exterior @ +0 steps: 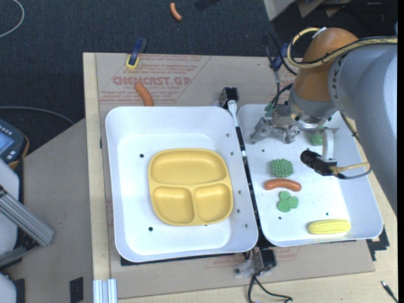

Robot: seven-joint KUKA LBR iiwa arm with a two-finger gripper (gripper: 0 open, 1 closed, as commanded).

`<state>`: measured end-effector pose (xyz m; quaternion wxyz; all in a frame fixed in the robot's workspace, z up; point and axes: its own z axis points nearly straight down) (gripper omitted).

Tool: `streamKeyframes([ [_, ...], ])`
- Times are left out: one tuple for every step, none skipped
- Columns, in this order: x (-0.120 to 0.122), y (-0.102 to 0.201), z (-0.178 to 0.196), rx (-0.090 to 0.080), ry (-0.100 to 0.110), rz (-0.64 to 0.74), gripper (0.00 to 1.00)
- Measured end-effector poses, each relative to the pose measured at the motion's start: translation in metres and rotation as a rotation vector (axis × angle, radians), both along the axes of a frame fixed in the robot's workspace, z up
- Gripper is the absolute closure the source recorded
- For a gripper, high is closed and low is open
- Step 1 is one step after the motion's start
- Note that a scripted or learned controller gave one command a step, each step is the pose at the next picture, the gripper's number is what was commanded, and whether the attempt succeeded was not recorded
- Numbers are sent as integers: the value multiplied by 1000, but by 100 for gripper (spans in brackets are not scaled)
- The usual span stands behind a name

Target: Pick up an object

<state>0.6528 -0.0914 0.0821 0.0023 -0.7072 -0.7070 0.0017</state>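
Yellow toy corn (327, 227) lies nearest, at the lower right of the right bin (363, 223), and above it sit a green clover-shaped piece (287, 202), an orange sausage (283, 184) and a green bumpy block (281, 167), each apart from the others. Left of them, the left bin (126, 169) holds a yellow divided plate (189, 185). Farther up, the gripper (276, 132) hangs over the right bin's upper part with its fingers spread apart and nothing between them.
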Motion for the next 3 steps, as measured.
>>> streamKeyframes([
  [2,0,14,-1,-6,-1,100],
  [4,-3,57,-2,-12,-1,100],
  [13,-2,120,-3,-15,1,100],
])
